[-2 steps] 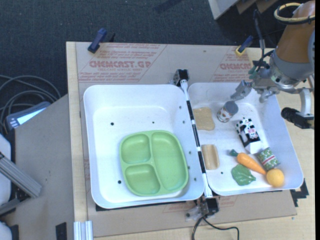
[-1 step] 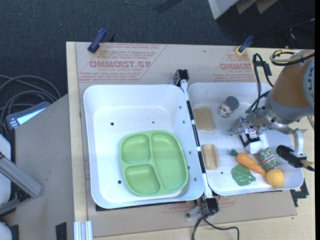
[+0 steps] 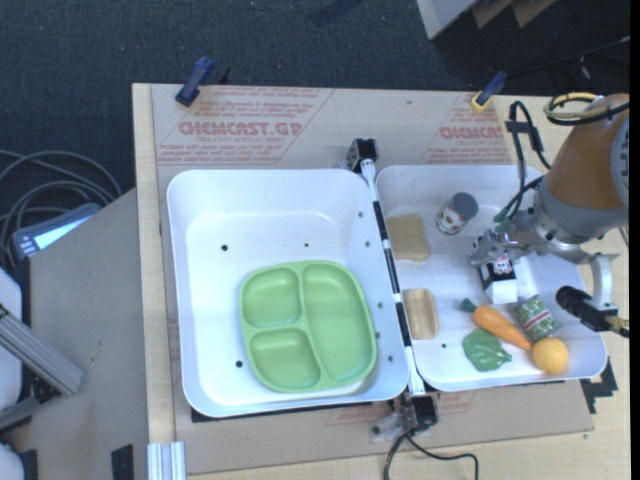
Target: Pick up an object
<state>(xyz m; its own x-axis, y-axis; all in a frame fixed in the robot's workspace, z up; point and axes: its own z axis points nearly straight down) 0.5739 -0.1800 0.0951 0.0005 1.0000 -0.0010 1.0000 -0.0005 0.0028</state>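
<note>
My gripper (image 3: 499,264) hangs over the middle of the right bin (image 3: 440,190), reaching in from the right under the orange band. Just below it lie a white block (image 3: 503,291) and a small green and red can (image 3: 535,315). An orange carrot (image 3: 499,326), a green leafy piece (image 3: 485,351) and a yellow lemon (image 3: 550,354) sit near the bin's front. A tan bread slice (image 3: 408,237) and a tan cracker (image 3: 421,313) lie along the bin's left side. A small grey and red cup (image 3: 458,211) stands at the back.
The left bin (image 3: 200,218) holds a green divided tray (image 3: 305,325). A black divider clip (image 3: 363,152) sits between the bins at the back. Cables (image 3: 575,105) loop behind the arm at the right.
</note>
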